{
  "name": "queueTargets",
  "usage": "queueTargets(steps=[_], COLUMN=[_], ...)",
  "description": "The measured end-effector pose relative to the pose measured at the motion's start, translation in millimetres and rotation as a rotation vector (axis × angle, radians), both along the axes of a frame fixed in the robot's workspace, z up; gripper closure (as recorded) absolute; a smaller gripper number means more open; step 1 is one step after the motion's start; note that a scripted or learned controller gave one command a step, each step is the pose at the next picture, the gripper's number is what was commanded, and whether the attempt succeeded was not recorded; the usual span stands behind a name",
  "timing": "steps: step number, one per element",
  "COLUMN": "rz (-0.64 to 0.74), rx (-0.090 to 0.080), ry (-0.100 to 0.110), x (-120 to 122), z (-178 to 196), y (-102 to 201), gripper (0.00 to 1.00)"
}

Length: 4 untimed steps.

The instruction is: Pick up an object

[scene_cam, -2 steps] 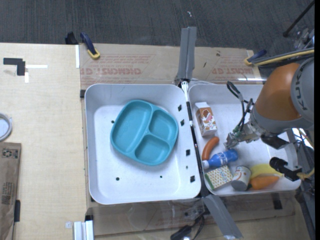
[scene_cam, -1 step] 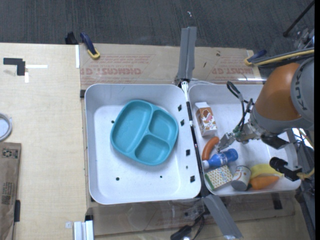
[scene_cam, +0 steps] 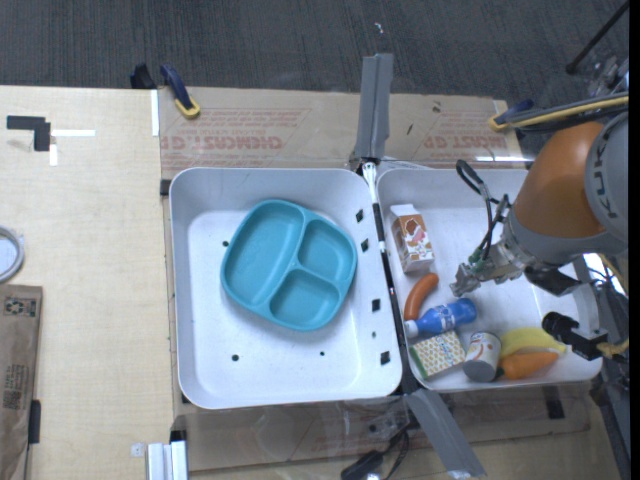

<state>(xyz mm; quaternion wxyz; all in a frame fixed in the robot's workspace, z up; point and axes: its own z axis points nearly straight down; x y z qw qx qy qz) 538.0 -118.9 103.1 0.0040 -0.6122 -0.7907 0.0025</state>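
Observation:
My gripper [scene_cam: 467,278] hangs over the middle of the right bin [scene_cam: 440,183], just above and right of a blue-and-white bottle [scene_cam: 444,318]. Nothing shows between its fingertips. An orange sausage-shaped object [scene_cam: 420,295] lies to the gripper's left. A small carton [scene_cam: 412,239] with a printed front sits toward the bin's back left. Along the front of the bin lie a patterned packet [scene_cam: 438,352], a small can [scene_cam: 482,355], a yellow banana [scene_cam: 530,341] and an orange carrot-like object [scene_cam: 528,364].
The left bin [scene_cam: 190,288] holds a teal divided plate [scene_cam: 289,264]. A grey divider bar [scene_cam: 375,108] runs between the bins at the back. The arm's orange band [scene_cam: 560,188] and cables overhang the right bin's right side. Tape roll [scene_cam: 8,255] lies at far left.

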Motion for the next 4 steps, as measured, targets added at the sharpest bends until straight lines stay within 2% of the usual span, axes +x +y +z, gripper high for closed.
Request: queueTargets(steps=[1, 2, 3, 4], rz=[0.001, -0.040, -0.044, -0.044], rx=[0.000, 0.000, -0.001, -0.001], ry=[0.000, -0.006, -0.004, -0.004], x=[0.0, -8.9, -8.4, -8.4], z=[0.0, -7.2, -0.3, -0.4], y=[0.1, 6.5, 4.9, 5.1], gripper=[0.00, 0.00, 1.00, 0.00])
